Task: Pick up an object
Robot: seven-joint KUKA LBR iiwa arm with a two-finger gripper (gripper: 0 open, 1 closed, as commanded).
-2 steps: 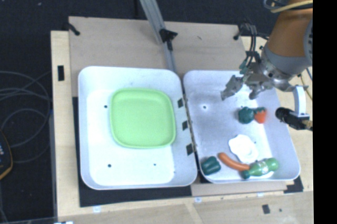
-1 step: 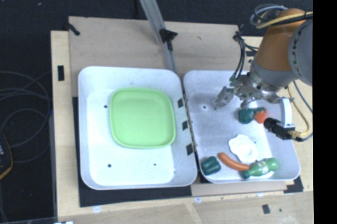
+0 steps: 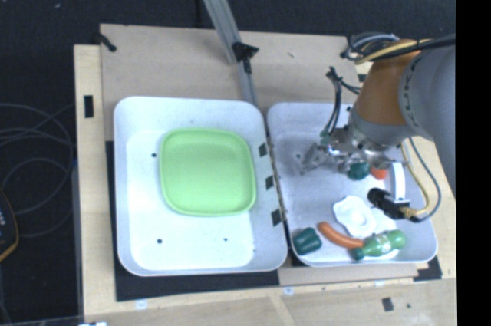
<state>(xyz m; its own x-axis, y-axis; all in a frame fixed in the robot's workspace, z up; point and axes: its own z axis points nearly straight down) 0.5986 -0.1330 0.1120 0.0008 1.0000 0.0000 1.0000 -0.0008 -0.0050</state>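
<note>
Camera view shows the gripper point(image 3: 314, 158) low in the right bin point(image 3: 295, 121), fingers apparently spread around nothing. Candidate objects, a carrot point(image 3: 338, 235), green block point(image 3: 308, 241) and white piece point(image 3: 354, 214), lie untouched nearby; the pick seems barely begun.

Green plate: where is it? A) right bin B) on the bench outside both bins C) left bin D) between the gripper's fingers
C: the green plate lies flat in the left bin, apart from the gripper, which is over the right bin.
</note>
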